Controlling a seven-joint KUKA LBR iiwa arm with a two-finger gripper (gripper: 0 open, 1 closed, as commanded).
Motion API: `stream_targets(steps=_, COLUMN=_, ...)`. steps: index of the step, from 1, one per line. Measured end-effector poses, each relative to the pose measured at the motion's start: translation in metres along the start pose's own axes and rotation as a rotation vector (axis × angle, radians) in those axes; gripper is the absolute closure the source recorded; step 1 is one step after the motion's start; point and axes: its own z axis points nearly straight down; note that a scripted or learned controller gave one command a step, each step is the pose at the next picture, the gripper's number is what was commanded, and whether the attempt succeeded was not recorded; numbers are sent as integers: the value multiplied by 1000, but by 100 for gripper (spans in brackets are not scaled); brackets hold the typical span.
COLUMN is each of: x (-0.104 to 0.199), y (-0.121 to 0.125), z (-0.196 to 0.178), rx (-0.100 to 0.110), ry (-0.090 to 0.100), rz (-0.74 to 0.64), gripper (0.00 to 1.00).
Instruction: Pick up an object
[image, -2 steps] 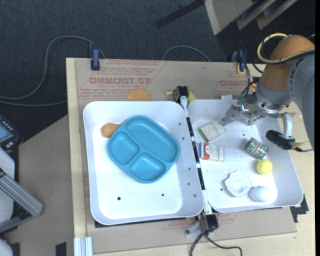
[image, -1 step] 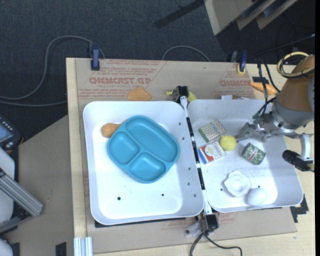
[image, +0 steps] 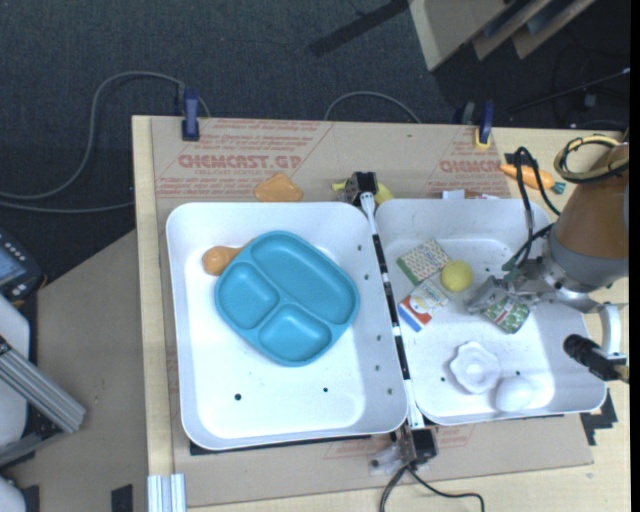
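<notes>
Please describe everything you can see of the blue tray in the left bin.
The blue tray is a rounded piece that looks like matte plastic, with three hollow compartments: two toward the far side and one nearer the camera. It lies flat and right side up, turned at an angle, in the far part of the left bin. An orange object touches its far left edge, partly hidden under it.

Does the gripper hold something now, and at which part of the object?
It cannot be told. The gripper is low in the right bin, at a green-patterned packet, but the view does not show the packet between its fingers.
</notes>
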Motion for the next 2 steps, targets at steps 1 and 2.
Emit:
stream_targets(steps=1, x=-1, y=4, z=-12, rx=-10, ry=-4, rz=0, gripper=100)
stream_targets(steps=2, x=74, y=43, z=-1, rx=-11, ry=-3, rz=-9, gripper=100)
